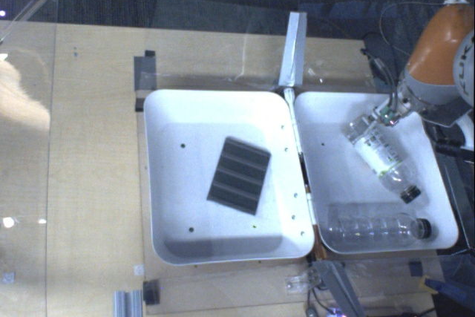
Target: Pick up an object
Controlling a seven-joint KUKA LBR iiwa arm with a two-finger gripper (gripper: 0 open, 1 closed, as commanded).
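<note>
Grey arm with orange band enters at three o'clock; its gripper (387, 113) meets the base of a clear bottle (380, 154) in the right bin (326, 115), possibly clasping it, though I cannot tell. A second clear bottle (378, 228) lies at the bin's six o'clock. A dark ribbed slab (239, 175) rests in the left bin (171, 130).

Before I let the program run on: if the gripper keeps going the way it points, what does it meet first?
Probably the tilted clear bottle in the right bin; the gripper sits at its upper end, though depth is unclear.
</note>
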